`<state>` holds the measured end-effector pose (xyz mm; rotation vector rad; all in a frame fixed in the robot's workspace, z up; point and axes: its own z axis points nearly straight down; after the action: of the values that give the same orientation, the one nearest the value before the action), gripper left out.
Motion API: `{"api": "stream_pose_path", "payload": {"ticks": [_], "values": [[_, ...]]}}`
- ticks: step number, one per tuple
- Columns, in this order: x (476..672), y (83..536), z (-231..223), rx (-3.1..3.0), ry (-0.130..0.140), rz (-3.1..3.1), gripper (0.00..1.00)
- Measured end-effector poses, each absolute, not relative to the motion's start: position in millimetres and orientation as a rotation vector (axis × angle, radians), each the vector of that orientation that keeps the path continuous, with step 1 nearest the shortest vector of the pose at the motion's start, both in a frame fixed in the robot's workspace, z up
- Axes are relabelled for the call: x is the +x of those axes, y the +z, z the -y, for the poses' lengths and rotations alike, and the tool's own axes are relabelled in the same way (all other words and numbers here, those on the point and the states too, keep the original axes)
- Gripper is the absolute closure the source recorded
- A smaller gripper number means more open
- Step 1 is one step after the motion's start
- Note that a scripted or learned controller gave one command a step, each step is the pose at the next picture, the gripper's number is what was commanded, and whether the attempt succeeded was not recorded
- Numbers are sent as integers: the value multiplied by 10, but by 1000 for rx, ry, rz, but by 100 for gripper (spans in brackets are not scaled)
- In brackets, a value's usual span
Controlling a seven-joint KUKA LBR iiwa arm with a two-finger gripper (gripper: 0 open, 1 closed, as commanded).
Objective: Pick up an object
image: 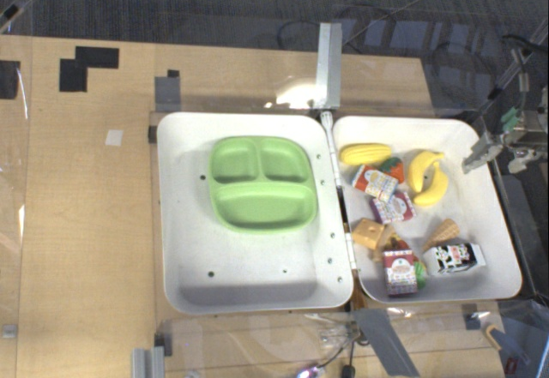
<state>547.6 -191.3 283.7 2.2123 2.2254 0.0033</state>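
Two white bins sit side by side on the wooden bench. In the left bin [184, 265] lies a green divided tray [262, 182], three compartments, flat in the upper middle of that bin.

Over to the right bin [506, 256], and here is the clutter. At its upper left, a yellow banana [365, 153] lies almost level. Right of it, a second, curved banana [428, 177] stands more upright. Between them, a small red and white packet [377, 183] with something red and green [393, 167] just above it. Below that, a purple-edged packet [394, 208], tilted. Lower still, a tan wedge of cheese [371, 236], and beneath it a red carton [400, 272] near the bin's bottom rim. To the right, an ice cream cone [442, 233] lies on its side, and just below it a black and white milk carton [452, 257].

The gripper [489, 151] hangs at the right edge of the frame, over the upper right rim of the right bin, well apart from the toys. Open or clenched? Cannot tell from here; it is blurred and small.
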Motion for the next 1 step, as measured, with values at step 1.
{"api": "stream_pose_path", "payload": {"ticks": [1], "values": [[5419, 2280, 1382, 2236, 4, -2203, 0]]}}
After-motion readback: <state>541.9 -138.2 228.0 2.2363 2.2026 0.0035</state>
